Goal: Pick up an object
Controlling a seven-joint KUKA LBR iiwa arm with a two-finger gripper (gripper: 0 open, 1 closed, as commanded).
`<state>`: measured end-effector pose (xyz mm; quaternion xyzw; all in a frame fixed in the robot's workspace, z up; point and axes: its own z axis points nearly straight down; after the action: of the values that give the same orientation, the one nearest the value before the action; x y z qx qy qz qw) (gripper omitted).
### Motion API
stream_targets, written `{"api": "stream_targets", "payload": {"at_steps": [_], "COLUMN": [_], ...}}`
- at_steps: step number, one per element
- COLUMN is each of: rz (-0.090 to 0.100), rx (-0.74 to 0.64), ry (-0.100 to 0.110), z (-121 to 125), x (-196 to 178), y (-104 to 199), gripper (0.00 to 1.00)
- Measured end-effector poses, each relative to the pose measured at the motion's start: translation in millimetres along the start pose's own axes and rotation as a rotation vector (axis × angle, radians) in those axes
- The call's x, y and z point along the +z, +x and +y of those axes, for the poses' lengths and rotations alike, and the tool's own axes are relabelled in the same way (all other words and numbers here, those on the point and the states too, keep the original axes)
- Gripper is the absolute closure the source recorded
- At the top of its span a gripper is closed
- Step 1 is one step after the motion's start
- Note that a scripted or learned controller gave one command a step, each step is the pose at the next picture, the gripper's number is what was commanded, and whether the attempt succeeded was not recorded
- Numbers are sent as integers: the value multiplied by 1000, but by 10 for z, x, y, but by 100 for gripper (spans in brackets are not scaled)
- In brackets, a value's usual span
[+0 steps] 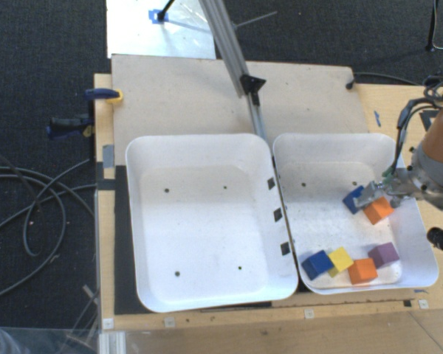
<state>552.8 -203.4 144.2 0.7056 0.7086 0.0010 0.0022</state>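
In the right bin my gripper reaches in from the right, low over two blocks near the bin's right wall. A blue block lies just left of the gripper tip, and an orange block sits right below it, touching or nearly touching the blue one. I cannot see whether either block is held. Along the bin's front edge lie a blue block, a yellow block, a second orange block and a purple block.
The left bin stands beside the right one, sharing a wall with black clips. A slanted metal pole crosses the back board. The arm's body with cables overhangs the right bin's right rim.
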Motion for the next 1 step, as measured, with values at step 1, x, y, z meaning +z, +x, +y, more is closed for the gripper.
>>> {"api": "stream_targets", "payload": {"at_steps": [1], "rz": [1], "rx": [1], "ry": [3], "z": [196], "x": [372], "y": [-79], "gripper": [0]}}
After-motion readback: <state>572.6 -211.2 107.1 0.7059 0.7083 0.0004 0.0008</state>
